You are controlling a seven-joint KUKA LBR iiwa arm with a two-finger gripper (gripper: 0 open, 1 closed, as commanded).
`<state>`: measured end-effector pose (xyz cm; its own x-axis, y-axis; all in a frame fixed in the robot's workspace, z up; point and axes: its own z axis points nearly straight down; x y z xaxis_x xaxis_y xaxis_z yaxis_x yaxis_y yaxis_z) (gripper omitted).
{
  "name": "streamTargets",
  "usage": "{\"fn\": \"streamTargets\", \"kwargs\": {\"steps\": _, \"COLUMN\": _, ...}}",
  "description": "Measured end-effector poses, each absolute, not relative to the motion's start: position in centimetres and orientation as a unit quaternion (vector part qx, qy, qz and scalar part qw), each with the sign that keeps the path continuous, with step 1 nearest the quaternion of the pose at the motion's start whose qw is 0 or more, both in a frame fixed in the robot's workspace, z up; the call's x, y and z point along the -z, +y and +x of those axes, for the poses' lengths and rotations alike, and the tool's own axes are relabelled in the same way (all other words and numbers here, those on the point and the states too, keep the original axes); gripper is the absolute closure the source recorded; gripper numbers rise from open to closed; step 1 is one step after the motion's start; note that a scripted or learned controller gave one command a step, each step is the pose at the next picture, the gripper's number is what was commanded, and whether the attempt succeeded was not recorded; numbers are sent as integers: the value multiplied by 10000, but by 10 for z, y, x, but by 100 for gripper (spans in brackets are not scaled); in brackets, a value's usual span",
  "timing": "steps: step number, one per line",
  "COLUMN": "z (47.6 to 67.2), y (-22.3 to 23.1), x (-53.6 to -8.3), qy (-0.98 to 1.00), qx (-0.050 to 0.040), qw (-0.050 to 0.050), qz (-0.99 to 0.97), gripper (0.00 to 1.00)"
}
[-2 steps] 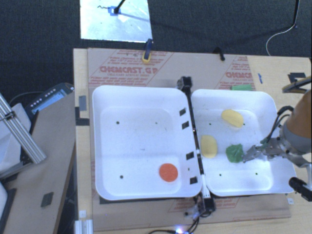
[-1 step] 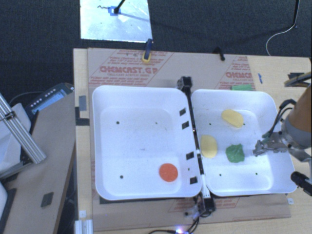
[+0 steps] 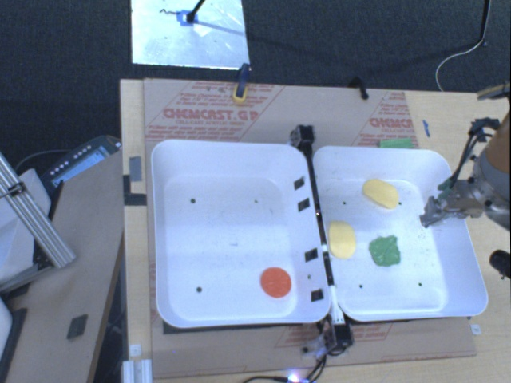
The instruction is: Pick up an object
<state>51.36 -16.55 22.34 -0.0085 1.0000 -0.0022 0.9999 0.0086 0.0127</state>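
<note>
Green lump (image 3: 385, 250) — left-below gripper (image 3: 432, 215), apart.

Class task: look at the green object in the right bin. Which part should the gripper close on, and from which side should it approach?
Probably from above, closing across the middle of the green object. It lies low on the floor of the right bin, irregular in outline, with bare floor around it. The yellow object beside it sits apart, and the gripper is already at that bin's right side.
</note>
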Motion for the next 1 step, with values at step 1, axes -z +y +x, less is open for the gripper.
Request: {"fn": "streamTargets", "kwargs": {"steps": 1, "z": 499, "y": -135, "x": -340, "qy": 7101, "qx": -46, "qw": 62, "qz": 7041, "gripper": 100}}
